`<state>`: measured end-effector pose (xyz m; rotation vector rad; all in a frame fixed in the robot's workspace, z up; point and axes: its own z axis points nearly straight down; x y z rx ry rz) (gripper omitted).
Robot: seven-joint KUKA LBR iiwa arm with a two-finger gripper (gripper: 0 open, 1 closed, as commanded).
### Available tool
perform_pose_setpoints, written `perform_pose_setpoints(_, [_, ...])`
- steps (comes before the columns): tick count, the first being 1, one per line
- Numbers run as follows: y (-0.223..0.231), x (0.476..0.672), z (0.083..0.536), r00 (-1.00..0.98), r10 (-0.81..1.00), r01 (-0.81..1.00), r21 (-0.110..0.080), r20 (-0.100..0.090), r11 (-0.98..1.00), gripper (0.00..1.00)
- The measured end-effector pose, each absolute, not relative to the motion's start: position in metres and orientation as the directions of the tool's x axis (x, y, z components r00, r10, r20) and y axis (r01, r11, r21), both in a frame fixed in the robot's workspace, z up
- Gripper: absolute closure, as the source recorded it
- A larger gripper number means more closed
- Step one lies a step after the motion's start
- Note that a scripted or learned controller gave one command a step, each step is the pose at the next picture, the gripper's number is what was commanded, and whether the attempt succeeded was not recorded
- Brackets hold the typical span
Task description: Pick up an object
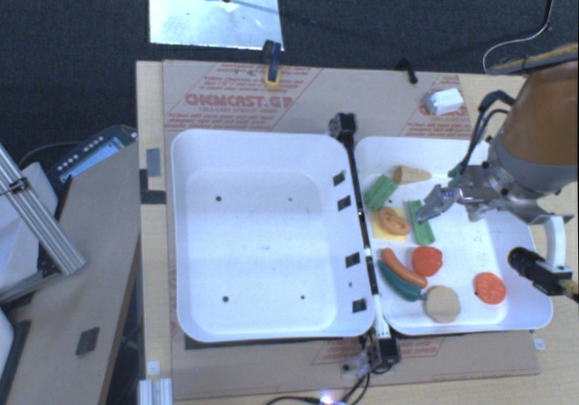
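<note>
The right bin (pixel 520 230) holds several toy foods. A green stick (pixel 421 221) lies near its middle, beside a yellow-orange slice (pixel 391 222). A green pepper-like piece (pixel 380 191) and a pale cone (pixel 412 174) sit toward the back. Toward the front are a red tomato (pixel 427 260), an orange sausage (pixel 403 267) on a teal piece (pixel 398 283), a beige round (pixel 442 303) and a red disc (pixel 489 287). My gripper (pixel 441 200) hangs low over the bin, just above and right of the green stick's top end. Nothing shows in its grasp.
The left bin (pixel 262 231) sits beside the right one, with black clips (pixel 351 204) along the shared divider. My grey and orange arm (pixel 543 132) covers the right bin's back right corner. A small white item (pixel 441 102) lies on the cardboard behind it.
</note>
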<state>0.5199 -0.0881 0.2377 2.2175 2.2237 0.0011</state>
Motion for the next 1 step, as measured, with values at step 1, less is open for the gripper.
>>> perform_pose_setpoints(1, [-0.0968,0.5299,0.0913,-0.001,1.0,1.0,-0.009,0.001,0.001,0.0])
